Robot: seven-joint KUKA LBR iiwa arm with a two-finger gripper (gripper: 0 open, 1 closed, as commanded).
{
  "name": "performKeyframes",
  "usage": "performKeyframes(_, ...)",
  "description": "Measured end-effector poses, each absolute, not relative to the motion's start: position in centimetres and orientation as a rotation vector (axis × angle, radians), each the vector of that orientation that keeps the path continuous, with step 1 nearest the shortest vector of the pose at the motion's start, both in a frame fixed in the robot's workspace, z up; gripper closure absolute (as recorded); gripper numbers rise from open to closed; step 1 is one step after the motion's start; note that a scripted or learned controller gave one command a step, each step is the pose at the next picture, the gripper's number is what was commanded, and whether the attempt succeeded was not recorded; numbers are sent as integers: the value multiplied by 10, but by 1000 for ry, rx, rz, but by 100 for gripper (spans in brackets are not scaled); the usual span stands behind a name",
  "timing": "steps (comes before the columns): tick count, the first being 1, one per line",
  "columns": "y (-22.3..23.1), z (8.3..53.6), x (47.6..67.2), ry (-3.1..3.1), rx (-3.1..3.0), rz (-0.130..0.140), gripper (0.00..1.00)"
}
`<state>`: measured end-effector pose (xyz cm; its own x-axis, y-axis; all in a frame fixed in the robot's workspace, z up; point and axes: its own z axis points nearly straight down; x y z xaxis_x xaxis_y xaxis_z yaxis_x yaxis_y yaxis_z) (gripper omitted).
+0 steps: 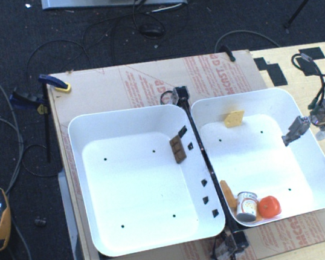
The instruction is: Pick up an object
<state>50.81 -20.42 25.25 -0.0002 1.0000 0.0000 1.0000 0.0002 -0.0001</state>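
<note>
My gripper (293, 131) hangs at the right side of the right bin (313, 157), low over its rim, and nothing shows in it. In that bin a yellow cheese wedge (234, 118) lies near the far wall, left of the gripper. An orange carrot (227, 192), a small tin can (246, 205) and a red tomato (269, 206) cluster in the near left corner. The left bin (134, 186) has a brown chocolate bar (178, 149) leaning at its right wall.
The bins sit side by side on a cardboard-covered bench (113, 91), joined by a black divider (203, 156). Cables (315, 71) run by the arm at the right. A blue and yellow clamp (54, 83) sits at the bench's far left corner.
</note>
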Motion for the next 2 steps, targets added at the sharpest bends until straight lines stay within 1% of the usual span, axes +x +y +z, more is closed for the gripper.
performKeyframes(1,-212,272,579,-2225,-2221,-2,0)
performKeyframes(2,-187,298,635,-2227,-2219,-3,0)
